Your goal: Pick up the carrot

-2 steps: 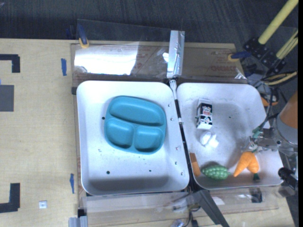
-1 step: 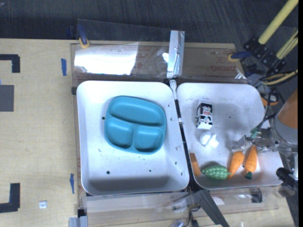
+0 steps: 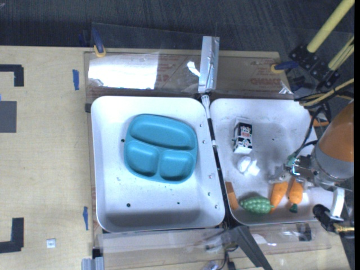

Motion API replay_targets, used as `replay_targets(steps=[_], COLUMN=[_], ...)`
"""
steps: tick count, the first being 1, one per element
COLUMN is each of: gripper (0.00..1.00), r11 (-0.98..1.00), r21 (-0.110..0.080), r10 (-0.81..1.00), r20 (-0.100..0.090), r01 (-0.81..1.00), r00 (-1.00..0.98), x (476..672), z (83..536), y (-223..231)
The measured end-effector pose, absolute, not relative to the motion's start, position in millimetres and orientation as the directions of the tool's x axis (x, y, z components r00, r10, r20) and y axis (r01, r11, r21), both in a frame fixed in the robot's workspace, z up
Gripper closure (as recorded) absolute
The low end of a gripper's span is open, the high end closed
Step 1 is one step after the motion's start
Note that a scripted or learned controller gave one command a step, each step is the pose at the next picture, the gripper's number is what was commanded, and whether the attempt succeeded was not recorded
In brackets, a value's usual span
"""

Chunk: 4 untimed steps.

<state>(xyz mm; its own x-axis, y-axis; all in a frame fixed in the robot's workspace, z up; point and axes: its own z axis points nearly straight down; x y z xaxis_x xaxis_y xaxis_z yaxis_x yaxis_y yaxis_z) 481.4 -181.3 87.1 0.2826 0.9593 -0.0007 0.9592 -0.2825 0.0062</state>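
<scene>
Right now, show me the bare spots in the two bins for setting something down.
Left bin: bare floor rings the blue divided plate, widest along its near edge. Right bin: bare along its far wall, beyond the small carton. Crowded: near right corner, with carrots, green item and gripper.

2 bins [image 3: 107, 207], 1 blue tray [image 3: 160, 147], 2 carrots [image 3: 278, 193].

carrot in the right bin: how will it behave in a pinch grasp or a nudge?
The carrot looks like a smooth toy, so probably rigid and light. Its tapered, rounded body may slip along the taper or roll if nudged. A second orange piece and a green bumpy item lie close by, so they could get bumped.
</scene>
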Motion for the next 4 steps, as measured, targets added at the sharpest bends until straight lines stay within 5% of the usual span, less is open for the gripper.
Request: replay_targets(steps=[1, 2, 3, 4], gripper=[1.00, 1.00, 0.00, 0.00], r11=[-0.284, -0.497, -0.500, -0.175], r21=[0.008, 0.001, -0.002, -0.003], r10=[0.959, 0.867, 0.866, 0.985], r20=[-0.001, 0.002, -0.001, 0.000], r01=[0.959, 0.867, 0.866, 0.984], r00=[0.284, 0.497, 0.500, 0.175], x=[481.9, 480.6, 479.6, 487.9], z=[97, 212, 211, 178], y=[-182, -111, -112, -169])
